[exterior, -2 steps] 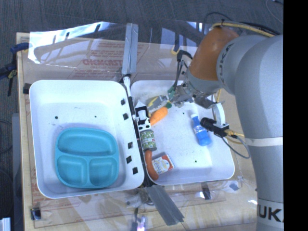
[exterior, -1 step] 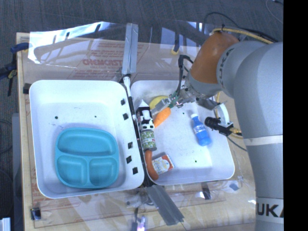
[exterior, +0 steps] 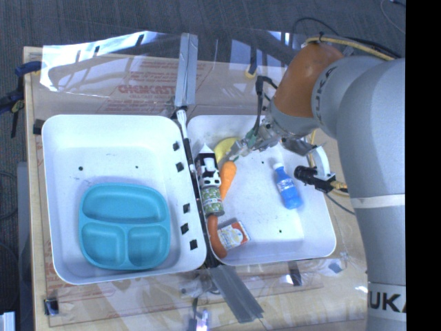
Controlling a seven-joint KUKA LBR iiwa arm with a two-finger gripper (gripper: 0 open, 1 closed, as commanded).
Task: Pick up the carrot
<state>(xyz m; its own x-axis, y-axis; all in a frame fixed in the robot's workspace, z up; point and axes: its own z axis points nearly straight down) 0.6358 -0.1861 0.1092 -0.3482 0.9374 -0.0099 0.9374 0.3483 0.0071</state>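
Observation:
The orange carrot (exterior: pixel 227 178) lies in the right bin (exterior: pixel 313 234), near its left wall, pointing down and left. My gripper (exterior: pixel 242 150) hangs over the bin just above the carrot's upper end, close to it or touching it. The carrot still rests on the bin floor. The grey arm with its orange band (exterior: pixel 303 81) comes in from the upper right.
A yellow fruit (exterior: pixel 224 146) sits right behind the carrot. A cow-patterned bottle (exterior: pixel 209 182) lies along the left wall, with a sausage (exterior: pixel 214 236) and an orange packet (exterior: pixel 234 234) below. A blue bottle (exterior: pixel 288 187) lies to the right. The left bin (exterior: pixel 62 143) holds a teal divided plate (exterior: pixel 125 226).

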